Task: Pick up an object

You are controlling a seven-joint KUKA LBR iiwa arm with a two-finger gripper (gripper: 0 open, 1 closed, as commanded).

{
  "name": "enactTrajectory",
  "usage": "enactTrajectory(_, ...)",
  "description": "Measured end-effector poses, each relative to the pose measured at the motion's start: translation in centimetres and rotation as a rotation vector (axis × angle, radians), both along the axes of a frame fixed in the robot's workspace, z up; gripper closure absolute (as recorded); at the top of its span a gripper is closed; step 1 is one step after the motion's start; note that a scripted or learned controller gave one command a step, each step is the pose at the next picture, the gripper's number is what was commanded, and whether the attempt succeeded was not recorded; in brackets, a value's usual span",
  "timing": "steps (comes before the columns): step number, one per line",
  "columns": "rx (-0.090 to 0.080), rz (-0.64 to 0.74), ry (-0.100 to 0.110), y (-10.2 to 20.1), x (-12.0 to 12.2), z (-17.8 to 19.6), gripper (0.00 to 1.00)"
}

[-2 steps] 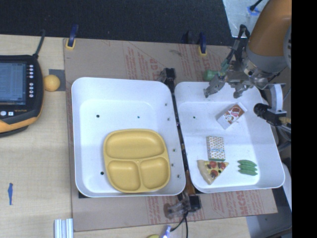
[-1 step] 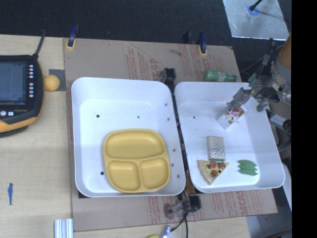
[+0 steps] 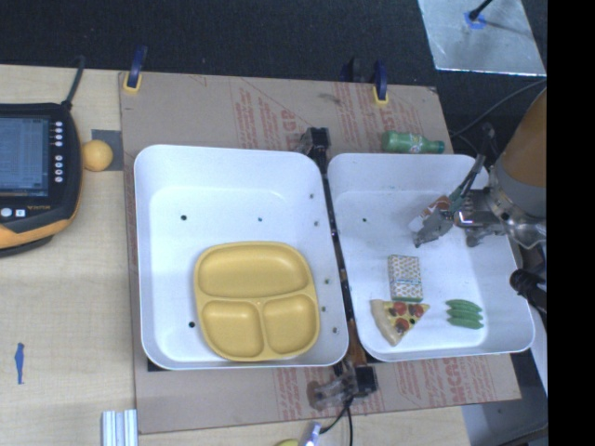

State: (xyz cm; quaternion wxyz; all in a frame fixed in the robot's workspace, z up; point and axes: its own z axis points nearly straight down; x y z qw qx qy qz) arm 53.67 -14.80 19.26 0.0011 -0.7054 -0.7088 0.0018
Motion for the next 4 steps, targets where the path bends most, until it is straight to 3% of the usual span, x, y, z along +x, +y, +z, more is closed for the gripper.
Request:
enactTrajectory(1, 0.001, 0.0, 0.001, 1.8, 0.7, -5.5, 0.0)
enactTrajectory(2, 0.001, 0.0, 0.001, 1.5, 1.6, -10.1, 0.0)
enactTrajectory(3, 0.001, 0.001, 0.001, 4.3, 0.2, -10.1, 0.0)
enactTrajectory(4, 0.0, 0.004, 0.003, 4.2, 0.2, -9.1, 1.0)
